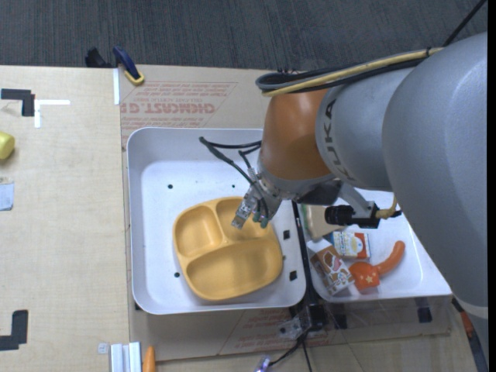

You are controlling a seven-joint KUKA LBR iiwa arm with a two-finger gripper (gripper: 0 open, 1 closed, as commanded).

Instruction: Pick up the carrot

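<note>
Over the left bin point(147, 208), the hand point(252, 214) hovers above the yellow divided tray point(225, 262), fingers slightly apart and gripping nothing. By my reading, the carrot point(390, 257) lies in the right bin point(434, 285), beside a red tomato-like piece point(366, 276), well apart from the hand. To do this well, it should cross the divider, line up across the carrot's narrow width, and descend clear of the neighbouring packets point(335, 270).

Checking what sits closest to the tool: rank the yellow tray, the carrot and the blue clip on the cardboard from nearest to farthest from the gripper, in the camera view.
1. Yellow tray, in the left bin, directly below the gripper.
2. Carrot, in the right bin, off to the view's right.
3. Blue clip, on the cardboard's top left corner, outside the bins.
</note>
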